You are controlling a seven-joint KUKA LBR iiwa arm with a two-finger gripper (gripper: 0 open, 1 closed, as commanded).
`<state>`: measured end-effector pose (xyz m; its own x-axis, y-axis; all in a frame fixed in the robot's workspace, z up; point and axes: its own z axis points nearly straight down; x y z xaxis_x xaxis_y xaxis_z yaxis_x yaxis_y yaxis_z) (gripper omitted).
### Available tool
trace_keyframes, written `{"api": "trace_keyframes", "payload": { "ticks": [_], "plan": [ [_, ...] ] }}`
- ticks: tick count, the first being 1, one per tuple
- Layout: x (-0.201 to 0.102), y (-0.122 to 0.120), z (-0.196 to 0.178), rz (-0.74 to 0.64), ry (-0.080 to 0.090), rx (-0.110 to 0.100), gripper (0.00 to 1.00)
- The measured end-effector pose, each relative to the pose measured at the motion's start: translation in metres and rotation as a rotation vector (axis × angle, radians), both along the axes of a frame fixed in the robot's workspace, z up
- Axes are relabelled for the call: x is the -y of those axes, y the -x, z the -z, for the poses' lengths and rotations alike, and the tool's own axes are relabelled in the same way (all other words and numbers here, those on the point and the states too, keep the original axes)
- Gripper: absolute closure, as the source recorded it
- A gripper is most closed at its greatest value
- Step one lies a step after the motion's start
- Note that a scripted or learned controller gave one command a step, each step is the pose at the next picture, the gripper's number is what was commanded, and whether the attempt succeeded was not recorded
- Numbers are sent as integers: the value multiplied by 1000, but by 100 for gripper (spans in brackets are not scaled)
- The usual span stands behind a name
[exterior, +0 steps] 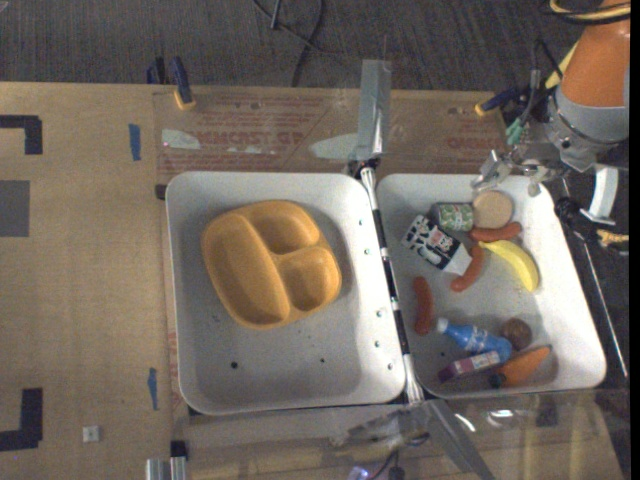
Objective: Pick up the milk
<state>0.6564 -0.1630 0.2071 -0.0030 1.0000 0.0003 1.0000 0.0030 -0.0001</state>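
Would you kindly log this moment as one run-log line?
task: pick up milk | gripper: above right bin's far edge | milk: lying in right bin, ungrasped | left bin: yellow plate

Faint reddish printing across the clear sheet (270, 133) taped behind the bins, too blurred to read. Black-and-white pattern on the milk carton (432, 241), perhaps lettering, not legible. Green label on the small can (455, 216), unreadable.

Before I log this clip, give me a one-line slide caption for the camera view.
Arm's gripper hovers at right bin's far edge; milk carton lies untouched among toy foods.
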Motion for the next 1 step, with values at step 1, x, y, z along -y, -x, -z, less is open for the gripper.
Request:
{"api": "trace_keyframes", "payload": {
  "ticks": [1],
  "plan": [
    [-55, -11, 111, 59, 2, 5, 0]
  ]
}}
